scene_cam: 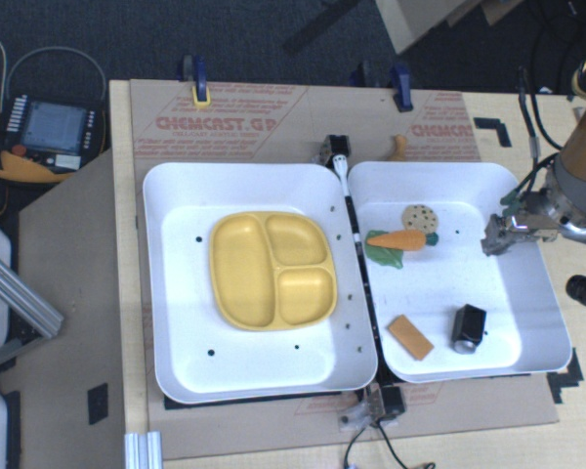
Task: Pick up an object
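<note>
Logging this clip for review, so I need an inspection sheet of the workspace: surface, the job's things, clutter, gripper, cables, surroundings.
Surface: bench covered with brown printed board, bearing left bin and right bin side by side.
Job's things: in the right bin, a carrot with a speckled cookie just behind it, a tan block and a black object near the front wall.
Clutter: yellow divided plate in the left bin; blue clamps on the bench's far edge.
Gripper: gripper over the right bin's right side, nothing seen between its fingers.
Cables: black cable by the arm; wires at the front edge.
Surroundings: handheld pendant at left, on dark floor.
</note>
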Controlling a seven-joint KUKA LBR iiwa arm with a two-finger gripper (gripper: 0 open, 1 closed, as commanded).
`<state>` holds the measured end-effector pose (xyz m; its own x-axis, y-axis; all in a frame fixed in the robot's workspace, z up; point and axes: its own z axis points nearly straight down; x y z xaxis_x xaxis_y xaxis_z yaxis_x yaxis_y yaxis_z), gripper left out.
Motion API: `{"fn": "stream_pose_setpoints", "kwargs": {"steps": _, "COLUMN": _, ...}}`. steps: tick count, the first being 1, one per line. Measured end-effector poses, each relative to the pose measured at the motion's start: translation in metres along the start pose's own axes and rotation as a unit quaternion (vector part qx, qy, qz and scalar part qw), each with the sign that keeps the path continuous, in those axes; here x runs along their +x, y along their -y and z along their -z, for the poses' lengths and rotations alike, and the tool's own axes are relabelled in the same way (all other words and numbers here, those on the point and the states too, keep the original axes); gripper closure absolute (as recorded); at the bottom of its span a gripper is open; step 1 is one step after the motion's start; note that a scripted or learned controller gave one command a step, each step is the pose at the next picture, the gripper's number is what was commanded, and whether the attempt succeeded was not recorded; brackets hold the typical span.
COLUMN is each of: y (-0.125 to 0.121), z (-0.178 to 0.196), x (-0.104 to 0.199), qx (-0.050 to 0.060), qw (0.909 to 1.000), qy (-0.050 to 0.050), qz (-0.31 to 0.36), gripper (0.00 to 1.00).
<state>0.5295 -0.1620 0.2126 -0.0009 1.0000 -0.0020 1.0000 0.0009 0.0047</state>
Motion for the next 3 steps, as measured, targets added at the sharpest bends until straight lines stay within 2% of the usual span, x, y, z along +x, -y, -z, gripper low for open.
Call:
{"fn": "stream_pose_setpoints", "kwargs": {"steps": 1, "y": -0.017, "z": 0.013, "x": 0.051, "qx": 0.001, "qw": 1.0000, "qy": -0.001, "qz": 0.002, "gripper": 1.00}}
{"fn": "stream_pose_setpoints", "kwargs": {"steps": 2, "y": -0.037, "z": 0.008, "x": 0.096, "qx": 0.001, "qw": 1.0000, "qy": -0.001, "qz": 0.002, "gripper": 1.00}}
{"fn": "stream_pose_setpoints", "kwargs": {"steps": 3, "y": -0.043, "z": 0.017, "x": 0.153, "qx": 0.001, "qw": 1.0000, "qy": -0.002, "qz": 0.003, "gripper": 1.00}}
